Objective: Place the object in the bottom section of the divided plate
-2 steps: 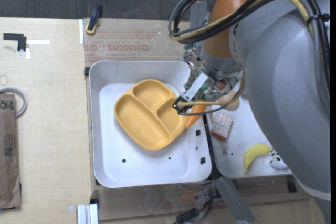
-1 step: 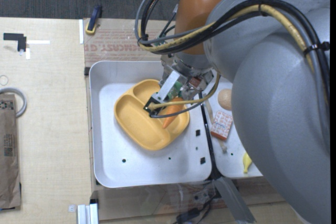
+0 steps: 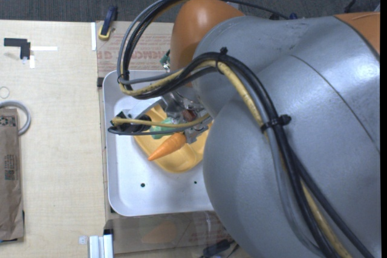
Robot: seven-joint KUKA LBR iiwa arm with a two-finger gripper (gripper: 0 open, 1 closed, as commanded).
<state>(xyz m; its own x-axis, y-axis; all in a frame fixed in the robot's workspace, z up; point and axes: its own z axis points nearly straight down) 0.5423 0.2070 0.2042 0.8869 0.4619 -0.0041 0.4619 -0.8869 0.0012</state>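
An orange carrot (image 3: 167, 146) with green top lies on a yellow plate (image 3: 181, 161) in a white bin (image 3: 130, 190).

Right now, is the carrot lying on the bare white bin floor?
No. The carrot lies on the yellow divided plate inside the white bin.

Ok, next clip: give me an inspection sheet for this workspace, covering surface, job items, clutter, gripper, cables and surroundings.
Surface: white bin, mostly covered by the arm.
Job items: yellow plate in the bin; orange carrot lying on it, tip pointing left. Plate sections hidden by the arm.
Clutter: nothing seen.
Gripper: gripper low over the plate above the carrot; finger state unclear.
Cables: black and yellow cables loop from the arm over the bin.
Surroundings: pale bench, brown packet at left edge, blue-yellow tool behind the bin.
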